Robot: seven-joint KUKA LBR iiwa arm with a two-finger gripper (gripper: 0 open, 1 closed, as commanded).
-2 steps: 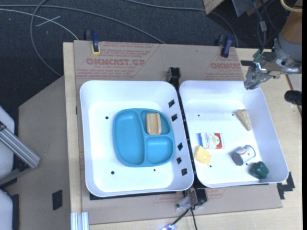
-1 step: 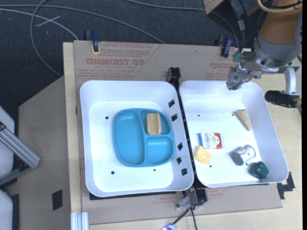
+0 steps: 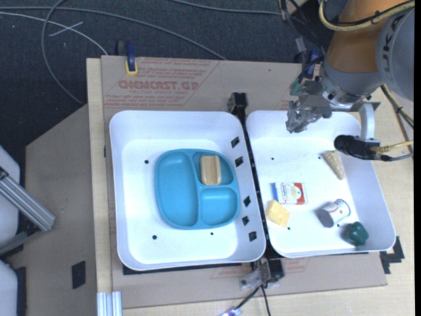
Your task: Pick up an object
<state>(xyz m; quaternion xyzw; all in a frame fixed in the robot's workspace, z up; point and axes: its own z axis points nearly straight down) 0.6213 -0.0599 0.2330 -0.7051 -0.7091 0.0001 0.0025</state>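
Gripper [image 3: 301, 120] hangs over far end of right bin [image 3: 375, 183], nothing between fingers; apart or together, cannot tell. Right bin holds tan wedge [image 3: 334, 164], small printed carton [image 3: 289, 193], yellow block [image 3: 278, 213], grey-white cup [image 3: 332, 212] on side, green object [image 3: 356, 234]. Left bin [image 3: 128, 196] holds blue divided tray [image 3: 177, 189], tan block [image 3: 210, 170] in far-right compartment.

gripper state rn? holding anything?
Gripper: over the right bin's far edge, nothing seen between its fingers; open or shut cannot be told.
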